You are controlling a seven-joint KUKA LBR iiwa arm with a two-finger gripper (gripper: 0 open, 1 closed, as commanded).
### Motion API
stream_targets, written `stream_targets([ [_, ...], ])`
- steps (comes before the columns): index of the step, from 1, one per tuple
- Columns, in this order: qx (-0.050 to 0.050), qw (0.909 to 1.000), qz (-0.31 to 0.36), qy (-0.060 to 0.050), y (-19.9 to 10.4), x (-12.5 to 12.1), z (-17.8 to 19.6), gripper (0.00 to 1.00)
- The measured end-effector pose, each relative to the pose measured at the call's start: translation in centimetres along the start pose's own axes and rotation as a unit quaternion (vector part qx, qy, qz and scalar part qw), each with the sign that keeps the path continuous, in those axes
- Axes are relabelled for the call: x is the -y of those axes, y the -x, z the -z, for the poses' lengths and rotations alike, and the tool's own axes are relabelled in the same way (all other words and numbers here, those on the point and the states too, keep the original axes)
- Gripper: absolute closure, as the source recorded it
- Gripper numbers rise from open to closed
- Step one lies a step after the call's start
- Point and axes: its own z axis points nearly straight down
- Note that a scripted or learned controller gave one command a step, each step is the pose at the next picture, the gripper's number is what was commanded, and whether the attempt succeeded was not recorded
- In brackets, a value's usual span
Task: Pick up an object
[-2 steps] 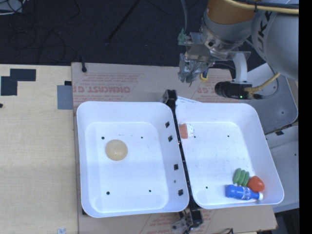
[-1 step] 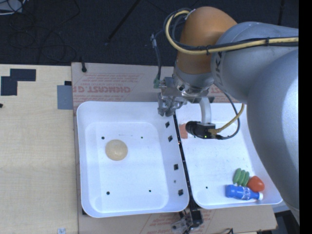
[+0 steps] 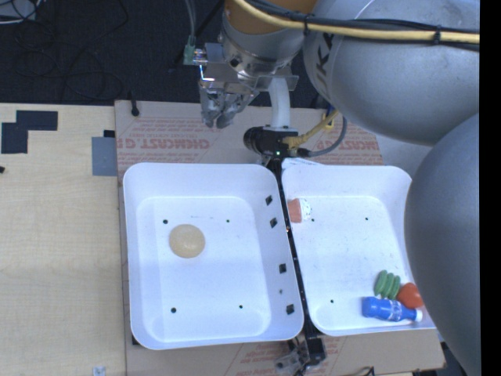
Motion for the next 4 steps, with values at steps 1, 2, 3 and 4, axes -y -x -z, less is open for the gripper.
stream_targets([
  [1, 0.003, 1.0000, -0.004, -0.006, -4.5, -0.1, 3.6, 1.00],
  [2, 0.005, 0.9999, -0.001, -0.010, -4.5, 0.0, 4.2, 1.00],
  [3, 0.007, 0.9998, -0.007, -0.016, -1.6, 2.5, -8.9, 1.00],
  [4, 0.005, 0.9999, -0.006, -0.012, -4.2, 3.6, -14.4, 1.00],
])
